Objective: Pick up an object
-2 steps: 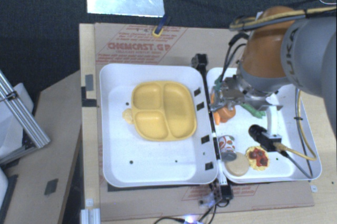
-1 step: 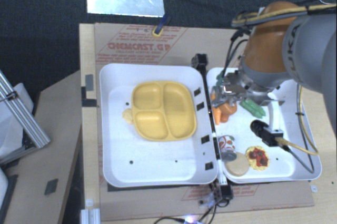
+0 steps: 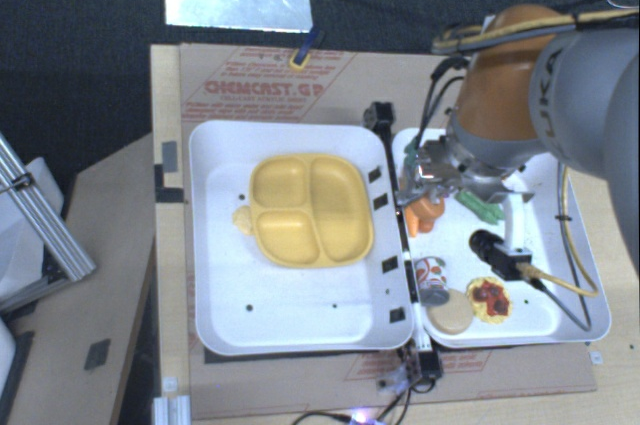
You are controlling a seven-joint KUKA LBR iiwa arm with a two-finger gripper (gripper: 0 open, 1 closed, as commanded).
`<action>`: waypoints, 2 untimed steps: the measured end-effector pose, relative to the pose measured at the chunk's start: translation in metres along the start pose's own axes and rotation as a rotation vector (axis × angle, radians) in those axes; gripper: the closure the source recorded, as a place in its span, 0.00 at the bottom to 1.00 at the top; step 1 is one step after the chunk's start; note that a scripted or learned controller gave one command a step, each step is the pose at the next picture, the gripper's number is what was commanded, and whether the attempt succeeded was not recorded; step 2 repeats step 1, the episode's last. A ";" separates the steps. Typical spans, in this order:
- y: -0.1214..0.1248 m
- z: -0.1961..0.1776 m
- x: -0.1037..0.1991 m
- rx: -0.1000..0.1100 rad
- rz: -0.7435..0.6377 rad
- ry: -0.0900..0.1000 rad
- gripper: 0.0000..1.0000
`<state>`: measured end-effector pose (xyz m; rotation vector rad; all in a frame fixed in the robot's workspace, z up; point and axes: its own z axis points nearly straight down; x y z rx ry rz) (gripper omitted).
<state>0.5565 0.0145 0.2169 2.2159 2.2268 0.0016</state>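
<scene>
My gripper [image 3: 418, 191] is down in the right bin [image 3: 572, 305], at its near-left side beside the divider. An orange toy piece [image 3: 428, 214] lies right under and against it; whether it sits between the gripper's tips is hidden by the wrist. A green piece [image 3: 481, 207] lies just to the right of the orange one. Toward the front of the same bin sit a small printed can [image 3: 431, 274], a tan round cookie-like piece [image 3: 451, 314] and a yellow slice with red topping [image 3: 489, 299].
The left bin [image 3: 225, 313] holds a yellow divided plate [image 3: 306, 210] with a small pale lump [image 3: 241, 219] at its left edge. The grey arm with its orange band [image 3: 520, 73] hangs over the back of the right bin. Black clips line the divider [image 3: 392, 213].
</scene>
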 end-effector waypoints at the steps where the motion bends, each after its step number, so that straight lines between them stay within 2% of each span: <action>1: -0.014 -0.006 -0.009 0.001 0.004 0.000 1.00; 2: -0.014 -0.006 -0.009 0.001 0.004 0.000 1.00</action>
